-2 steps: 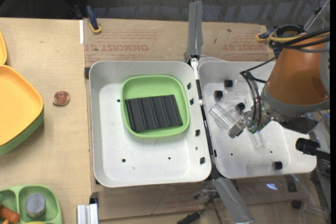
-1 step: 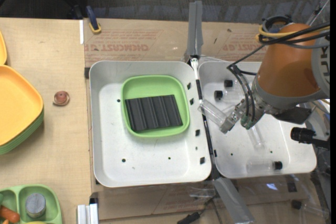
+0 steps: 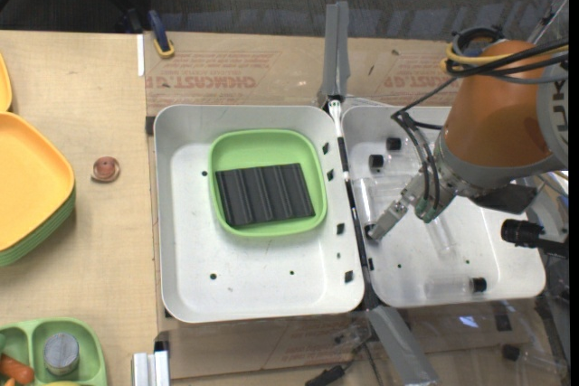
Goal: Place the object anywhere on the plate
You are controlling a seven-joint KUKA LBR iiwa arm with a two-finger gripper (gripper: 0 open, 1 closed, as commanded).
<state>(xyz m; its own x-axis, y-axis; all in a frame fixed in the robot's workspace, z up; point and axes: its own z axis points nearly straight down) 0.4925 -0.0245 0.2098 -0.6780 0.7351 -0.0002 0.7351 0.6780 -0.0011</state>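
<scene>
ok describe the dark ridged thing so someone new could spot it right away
Find the left white bin of the two side by side. In its upper half sits a green square plate, and the dark grey ridged slab lies flat on it. It is the one dark, grooved rectangle there.

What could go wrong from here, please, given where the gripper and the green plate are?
1. The dark ribbed object already covers most of the green plate, so anything added may slide off.
2. The gripper hangs low in the right bin, near the divider, and could clip it while crossing.

Glossy white plastic bins, a matt green plate bearing a ribbed dark slab, pale wood-grain bench.
</scene>
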